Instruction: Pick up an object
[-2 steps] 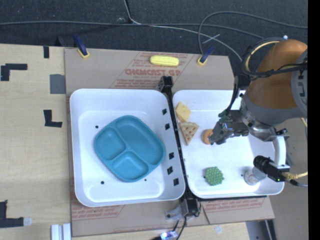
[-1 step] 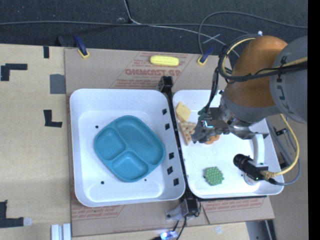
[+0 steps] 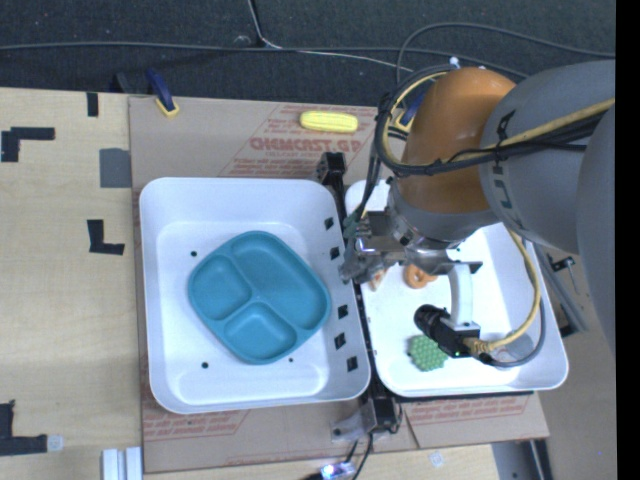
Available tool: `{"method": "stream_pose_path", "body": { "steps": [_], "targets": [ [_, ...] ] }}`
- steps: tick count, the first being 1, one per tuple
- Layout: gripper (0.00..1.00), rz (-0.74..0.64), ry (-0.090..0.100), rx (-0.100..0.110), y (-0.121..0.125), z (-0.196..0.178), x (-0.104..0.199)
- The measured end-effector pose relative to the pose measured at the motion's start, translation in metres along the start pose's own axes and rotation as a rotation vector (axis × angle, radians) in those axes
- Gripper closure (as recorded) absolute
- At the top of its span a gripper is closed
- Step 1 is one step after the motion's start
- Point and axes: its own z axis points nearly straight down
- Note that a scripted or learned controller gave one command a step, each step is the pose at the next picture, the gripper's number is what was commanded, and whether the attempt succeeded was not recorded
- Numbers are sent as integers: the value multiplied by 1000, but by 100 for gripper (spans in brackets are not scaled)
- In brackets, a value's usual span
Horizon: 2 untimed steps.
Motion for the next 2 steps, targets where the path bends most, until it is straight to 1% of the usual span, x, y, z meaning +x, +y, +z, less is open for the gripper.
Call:
{"method": "stream_pose_path", "body": {
  "steps": [1, 2],
  "targets": [
    [100, 0, 0, 0, 5, 2, 55],
    [0, 5, -1, 0, 5, 2, 52]
  ]
}}
